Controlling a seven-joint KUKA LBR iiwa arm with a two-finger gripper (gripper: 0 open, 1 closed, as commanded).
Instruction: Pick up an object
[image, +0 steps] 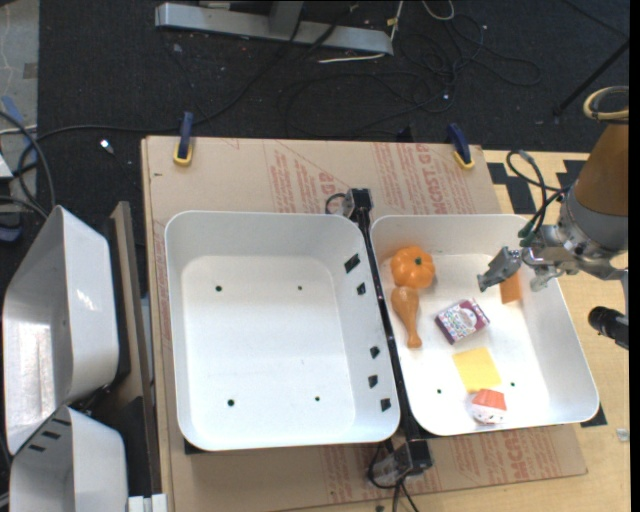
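Gripper (518, 268): metal two-finger tool on the grey arm (600, 215), hanging over the upper right of the right bin (575, 345). Fingers spread apart, nothing between them. One dark finger (497, 270) points left; a small orange block (511, 290) sits just below and beside the tool, touching or nearly so, contact not clear.

Risk, as judged: the block lies close to the bin's sloped right wall, so a descent could clip the wall or nudge the block aside instead of closing on it. A thin flat piece gives the fingers little to bite.

Candidate objects, all in the right bin, outward from the tool:
- Orange block: small, flat-sided, matte
- Box (462, 320): small, purple and white, printed, tilted; square edges, likely easy to grip
- Pumpkin (412, 268): round, ribbed, glossy orange, toy plastic by the look; may roll or squirt out of a pinch
- Drumstick (406, 310): tan, tapered, smooth, just below the pumpkin and near the bin's left wall
- Yellow slab (477, 367): flat square, very thin; hard to get under
- Red-and-white item (488, 404): small, rounded, near the front rim; kind unclear

Left bin (190, 330): shallow white plastic, smooth, rounded corners

Bench (270, 165): brown cardboard sheet, clamped at the far edge
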